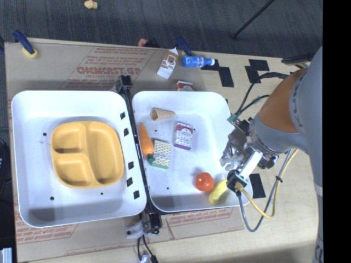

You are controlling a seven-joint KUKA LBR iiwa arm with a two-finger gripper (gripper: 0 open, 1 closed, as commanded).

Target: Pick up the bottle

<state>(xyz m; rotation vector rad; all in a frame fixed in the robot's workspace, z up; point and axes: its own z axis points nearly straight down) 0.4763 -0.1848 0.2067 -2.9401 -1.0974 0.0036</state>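
Bins are lying side by side below me, and my gripper (235,169) is hanging over the right rim of the right bin (219,100), low on that side. Whether it is open or closed I cannot tell from this slant. My arm (285,119), grey with its orange band, is reaching in from the right behind it, and a yellow cable (258,210) is looping down below my wrist.

Just beside my gripper, toward the bin's near corner, a banana (218,193) is lying against the wall, and a tomato (204,182) is sitting just to its left, close against it. Further left of my gripper a purple packet (185,136) is resting mid-bin, and beyond it a checked packet (160,153) is touching a carrot (145,138) along the bin's left wall. A cone (162,114) is lying up toward the far side.

The bottle (194,62), blue with a white cap, is lying on its side on the bench, outside both bins, well apart from my gripper and beyond the far rim of the right bin. A small carton (168,63) is lying just left of it.

The left bin (33,100) is holding a yellow divided tray (88,152), well away on the far side from my gripper.
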